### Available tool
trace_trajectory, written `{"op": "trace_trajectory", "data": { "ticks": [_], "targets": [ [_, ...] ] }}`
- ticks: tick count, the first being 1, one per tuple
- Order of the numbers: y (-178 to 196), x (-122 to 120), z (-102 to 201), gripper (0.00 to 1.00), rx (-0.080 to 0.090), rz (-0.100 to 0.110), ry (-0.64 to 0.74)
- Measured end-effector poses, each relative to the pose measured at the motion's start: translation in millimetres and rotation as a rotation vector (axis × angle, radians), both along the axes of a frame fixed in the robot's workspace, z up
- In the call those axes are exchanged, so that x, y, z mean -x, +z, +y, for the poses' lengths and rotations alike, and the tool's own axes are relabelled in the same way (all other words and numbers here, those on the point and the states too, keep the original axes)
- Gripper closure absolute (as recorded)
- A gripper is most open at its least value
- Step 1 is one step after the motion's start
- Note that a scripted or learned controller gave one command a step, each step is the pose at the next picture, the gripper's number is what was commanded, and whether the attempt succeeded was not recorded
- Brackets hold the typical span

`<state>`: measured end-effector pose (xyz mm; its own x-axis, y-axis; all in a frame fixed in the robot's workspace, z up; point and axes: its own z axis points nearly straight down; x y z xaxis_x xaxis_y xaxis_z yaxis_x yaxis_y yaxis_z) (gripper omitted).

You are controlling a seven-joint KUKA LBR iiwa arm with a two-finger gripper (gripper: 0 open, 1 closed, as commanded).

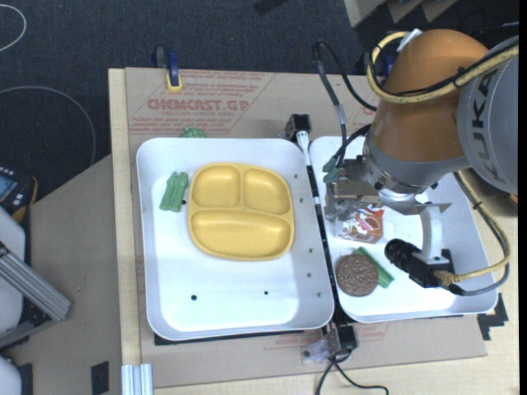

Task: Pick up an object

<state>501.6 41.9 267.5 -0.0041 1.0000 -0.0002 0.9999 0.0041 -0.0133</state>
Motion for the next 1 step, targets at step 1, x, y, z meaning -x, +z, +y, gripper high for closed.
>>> {"op": "trace_trajectory", "data": {
  "ticks": [1],
  "targets": [
    [117.3, 21.9, 59.9, 1.00, -0.006, -0.026, 0.005]
  ]
}}
